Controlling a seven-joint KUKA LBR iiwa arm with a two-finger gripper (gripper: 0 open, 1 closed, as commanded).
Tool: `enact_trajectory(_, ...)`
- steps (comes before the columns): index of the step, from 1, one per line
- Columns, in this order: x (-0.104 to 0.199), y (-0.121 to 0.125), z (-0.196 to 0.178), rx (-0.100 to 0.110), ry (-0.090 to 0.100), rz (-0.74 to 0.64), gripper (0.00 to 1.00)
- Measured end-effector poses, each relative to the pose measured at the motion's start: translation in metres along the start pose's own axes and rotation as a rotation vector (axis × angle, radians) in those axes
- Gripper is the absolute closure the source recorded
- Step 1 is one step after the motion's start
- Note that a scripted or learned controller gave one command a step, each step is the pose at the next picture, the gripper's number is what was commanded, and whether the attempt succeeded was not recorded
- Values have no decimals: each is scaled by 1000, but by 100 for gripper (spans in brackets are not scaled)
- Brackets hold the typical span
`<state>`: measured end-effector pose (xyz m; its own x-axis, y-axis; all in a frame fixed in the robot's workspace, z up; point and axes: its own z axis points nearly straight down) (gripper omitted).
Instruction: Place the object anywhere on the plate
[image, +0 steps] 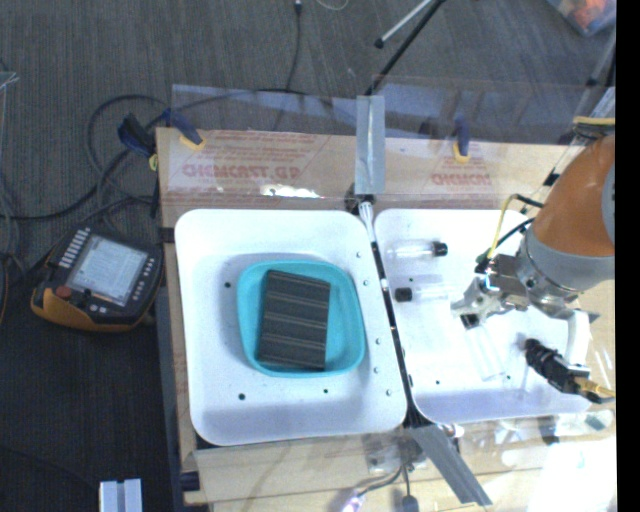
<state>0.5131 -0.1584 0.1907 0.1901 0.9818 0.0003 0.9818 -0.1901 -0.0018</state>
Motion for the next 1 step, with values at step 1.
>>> enact_trajectory(1, 0, 0, 0, 0, 0, 0, 0)
